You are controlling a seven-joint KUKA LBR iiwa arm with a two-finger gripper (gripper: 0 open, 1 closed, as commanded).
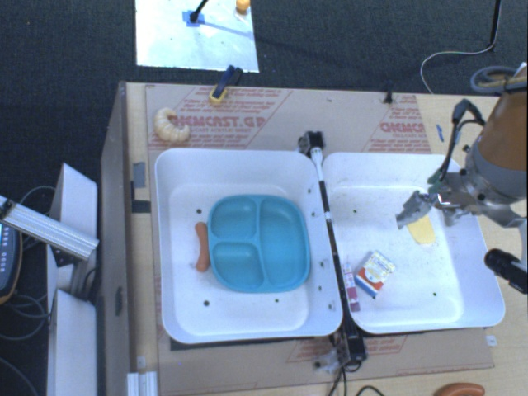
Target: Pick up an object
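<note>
Arm [499, 167]: grey metal body w/ broad orange band above wrist. Dark cable loops off upper side, blue bit near its top. Wrist section lighter grey, blocky w/ small fittings. Gripper [410, 213] grey metal, short angular fingers; fine detail too blurry to tell.

Even overhead light is washing the white bins [247, 167] bright; the far floor panel [196, 23] is glaring, everything looking slightly soft.

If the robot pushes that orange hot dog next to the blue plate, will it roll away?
Probably a little. The hot dog looks round and long, so a sideways push might roll it, but the blue plate sits right beside it and would likely stop it. It looks small, so probably light.
</note>
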